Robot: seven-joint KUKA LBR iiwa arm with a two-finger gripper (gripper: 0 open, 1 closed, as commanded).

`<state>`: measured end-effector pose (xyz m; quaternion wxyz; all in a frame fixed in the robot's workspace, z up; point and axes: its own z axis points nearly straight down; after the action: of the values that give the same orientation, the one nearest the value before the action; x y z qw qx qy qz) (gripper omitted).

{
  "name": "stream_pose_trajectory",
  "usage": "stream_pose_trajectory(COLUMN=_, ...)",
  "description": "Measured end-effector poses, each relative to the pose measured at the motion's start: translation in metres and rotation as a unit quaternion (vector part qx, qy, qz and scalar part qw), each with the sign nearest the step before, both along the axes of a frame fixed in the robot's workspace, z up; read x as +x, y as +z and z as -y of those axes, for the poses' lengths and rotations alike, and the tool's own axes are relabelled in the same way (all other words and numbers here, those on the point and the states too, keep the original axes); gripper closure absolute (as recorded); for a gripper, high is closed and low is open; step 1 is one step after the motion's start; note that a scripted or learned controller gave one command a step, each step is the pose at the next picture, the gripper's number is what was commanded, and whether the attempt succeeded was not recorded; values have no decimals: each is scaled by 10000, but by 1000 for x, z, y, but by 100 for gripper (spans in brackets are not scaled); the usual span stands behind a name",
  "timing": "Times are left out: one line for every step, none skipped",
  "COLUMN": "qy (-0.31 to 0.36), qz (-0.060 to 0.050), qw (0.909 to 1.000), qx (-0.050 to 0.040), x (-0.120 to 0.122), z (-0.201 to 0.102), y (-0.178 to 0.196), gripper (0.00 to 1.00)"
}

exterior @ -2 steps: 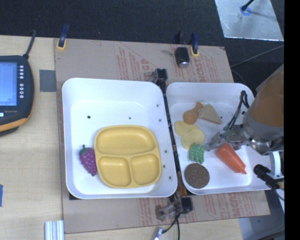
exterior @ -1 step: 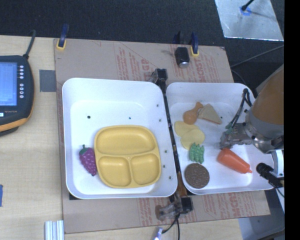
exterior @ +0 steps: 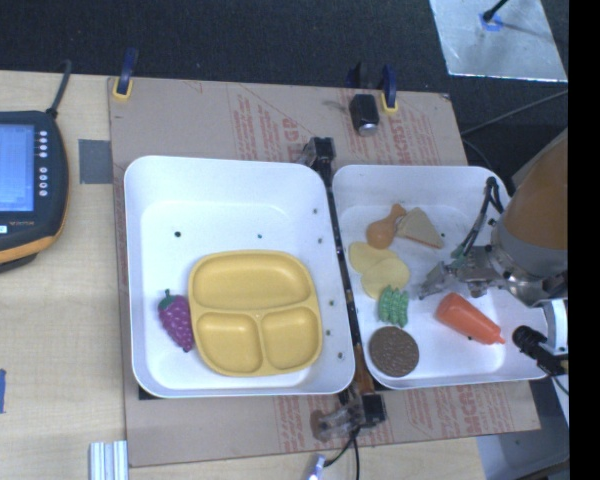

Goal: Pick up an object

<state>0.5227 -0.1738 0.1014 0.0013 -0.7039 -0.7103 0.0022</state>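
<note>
The arm enters from the right and its pincer (exterior: 458, 273) sits low inside the right-hand bin (exterior: 435, 180), above the bin floor between the yellow pieces and the orange carrot (exterior: 470, 319). Whether the pincer is open or closed cannot be told from this angle; nothing is visibly held between its tips. Candidate objects all lie in the right bin: the carrot just below the pincer, a green piece (exterior: 393, 305) and pale yellow slices (exterior: 378, 264) to its left, a brown round disc (exterior: 393, 351) near the front wall, and a tan wedge (exterior: 418, 229) with a brown drumstick-shaped item (exterior: 383, 230) toward the back. The left bin (exterior: 230, 180) carries a yellow divided tray (exterior: 255, 311) and purple grapes (exterior: 177, 319). Risk assessment: the objects are crowded, so a descent here may land on bare floor between them, nudge the carrot aside, or close on an edge and let the item slip; the round carrot appears prone to rolling.
</note>
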Motion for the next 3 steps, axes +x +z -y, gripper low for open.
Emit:
stream_pose_trajectory(qy=-18, qz=6, qw=10000, qx=9, x=-47, z=-8, y=-10, gripper=0)
stream_pose_trajectory(qy=7, qz=2, qw=10000, qx=5, x=-47, z=-7, y=0, gripper=100)
stream_pose_trajectory(qy=-30, qz=21, qw=10000, qx=5, x=-46, z=32, y=73, gripper=100)
